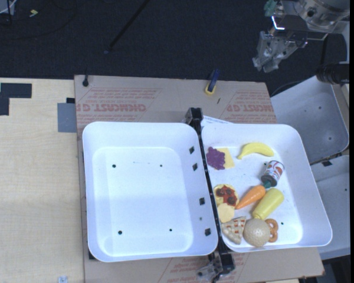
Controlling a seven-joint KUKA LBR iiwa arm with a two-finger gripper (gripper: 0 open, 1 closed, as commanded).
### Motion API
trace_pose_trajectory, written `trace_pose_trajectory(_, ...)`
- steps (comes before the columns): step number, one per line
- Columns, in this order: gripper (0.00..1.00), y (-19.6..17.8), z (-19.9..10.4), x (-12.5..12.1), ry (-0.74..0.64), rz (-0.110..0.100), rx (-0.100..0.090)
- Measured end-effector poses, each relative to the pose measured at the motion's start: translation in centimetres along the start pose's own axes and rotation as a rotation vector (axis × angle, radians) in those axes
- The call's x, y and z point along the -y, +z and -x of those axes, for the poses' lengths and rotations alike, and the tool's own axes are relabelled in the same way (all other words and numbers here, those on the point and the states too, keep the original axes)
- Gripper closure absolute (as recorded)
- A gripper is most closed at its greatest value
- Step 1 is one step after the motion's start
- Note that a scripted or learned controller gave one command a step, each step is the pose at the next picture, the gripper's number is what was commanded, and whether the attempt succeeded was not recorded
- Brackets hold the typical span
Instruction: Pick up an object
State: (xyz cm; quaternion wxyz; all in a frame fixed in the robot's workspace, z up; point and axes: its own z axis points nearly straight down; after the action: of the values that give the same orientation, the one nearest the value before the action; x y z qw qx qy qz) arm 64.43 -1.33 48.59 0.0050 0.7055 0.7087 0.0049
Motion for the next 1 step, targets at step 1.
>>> trace_pose_trajectory(1, 1.0, 0.11, 0.02, 0.01, -0.005, -0.02, 0.002)
